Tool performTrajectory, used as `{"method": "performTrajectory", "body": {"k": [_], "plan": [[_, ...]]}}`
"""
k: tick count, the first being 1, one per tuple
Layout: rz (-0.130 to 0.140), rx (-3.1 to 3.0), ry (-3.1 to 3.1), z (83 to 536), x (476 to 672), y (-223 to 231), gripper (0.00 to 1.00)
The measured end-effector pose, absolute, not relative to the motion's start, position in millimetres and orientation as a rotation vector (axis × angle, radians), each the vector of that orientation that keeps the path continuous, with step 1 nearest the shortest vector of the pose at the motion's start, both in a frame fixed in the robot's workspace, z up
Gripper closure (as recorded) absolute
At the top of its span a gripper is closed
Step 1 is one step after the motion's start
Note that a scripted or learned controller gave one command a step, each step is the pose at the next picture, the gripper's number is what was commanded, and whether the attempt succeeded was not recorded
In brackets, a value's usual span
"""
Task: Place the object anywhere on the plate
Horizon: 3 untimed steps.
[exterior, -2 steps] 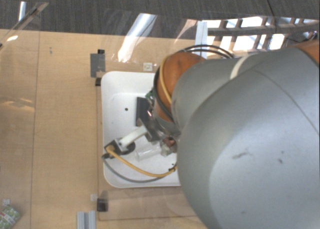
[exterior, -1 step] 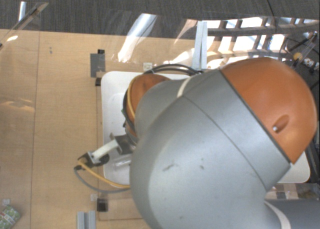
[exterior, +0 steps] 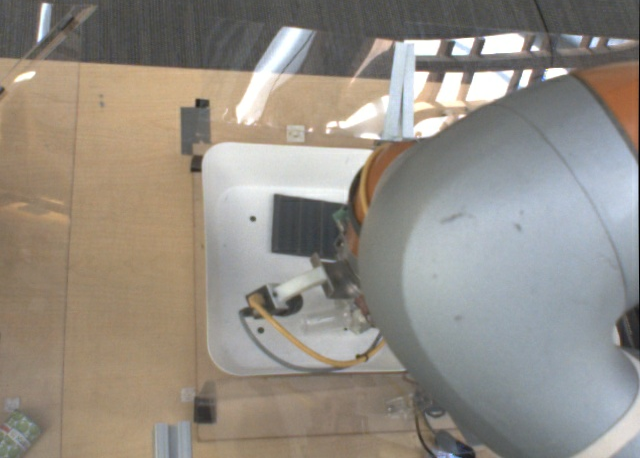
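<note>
Grey arm (exterior: pixel 500 266) over white bin (exterior: pixel 225 331); dark ribbed square (exterior: pixel 300 224) inside.

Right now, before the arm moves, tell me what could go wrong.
1. The arm covers the right part of the white bin, so whatever lies beneath it cannot be checked. A blind descent there might strike something unseen.
2. The dark ridged square lies flat in the bin with its right edge running under the arm. A sideways sweep could likely shove it out of place.
</note>
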<state>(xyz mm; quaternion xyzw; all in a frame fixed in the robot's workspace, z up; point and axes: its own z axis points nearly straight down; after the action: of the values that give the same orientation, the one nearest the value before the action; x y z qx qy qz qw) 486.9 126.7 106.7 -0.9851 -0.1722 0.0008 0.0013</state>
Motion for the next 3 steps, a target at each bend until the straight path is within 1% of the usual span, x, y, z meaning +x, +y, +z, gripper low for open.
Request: {"method": "performTrajectory", "body": {"k": [1, 2, 3], "plan": [[-0.005, -3.063, -0.693, 185, 511.5, 54, 1.0], [0.002, -3.079, -0.608, 150, 486.8, 135, 1.0], [0.004, -3.006, -0.904, 99, 486.0, 197, 1.0]]}}
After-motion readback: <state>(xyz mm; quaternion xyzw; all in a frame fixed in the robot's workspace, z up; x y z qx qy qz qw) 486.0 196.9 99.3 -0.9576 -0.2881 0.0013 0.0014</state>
